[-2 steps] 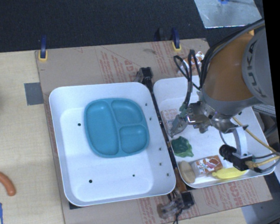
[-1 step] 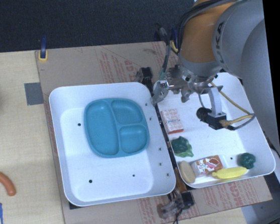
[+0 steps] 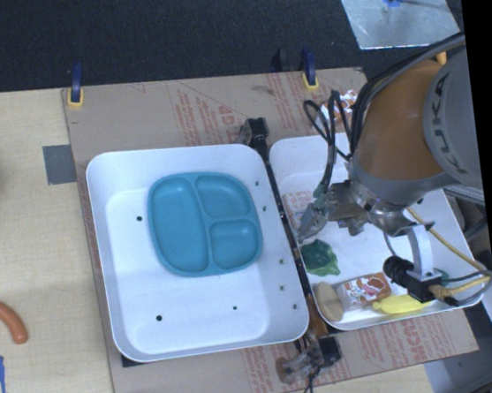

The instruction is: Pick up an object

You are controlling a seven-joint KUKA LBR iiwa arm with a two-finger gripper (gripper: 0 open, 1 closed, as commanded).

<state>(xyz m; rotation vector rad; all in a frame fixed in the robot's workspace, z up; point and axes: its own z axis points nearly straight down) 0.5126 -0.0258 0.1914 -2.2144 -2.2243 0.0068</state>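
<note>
— Where is the gripper (image 3: 313, 218) right now?

— Low in the right bin (image 3: 287, 155), near that bin's left wall. The grey arm (image 3: 408, 140) with its orange band covers much of the bin behind it.

— Is it holding anything?

— I cannot tell; the tip is dark and tangled in with cables, and nothing shows clearly between its fingers.

— What lies near it?

— Just below the tip sits a green toy (image 3: 319, 259), close by, though whether they touch is unclear. Further below that lies a small packet (image 3: 357, 292), and beside it, toward the arm's side, a banana (image 3: 398, 306).

— And on the other side?

— Across the wall, to the left of the gripper, the left bin (image 3: 122, 277) holds a blue divided plate (image 3: 203, 222). Far out on the bench lies a sausage (image 3: 5, 319), well apart from everything.
</note>
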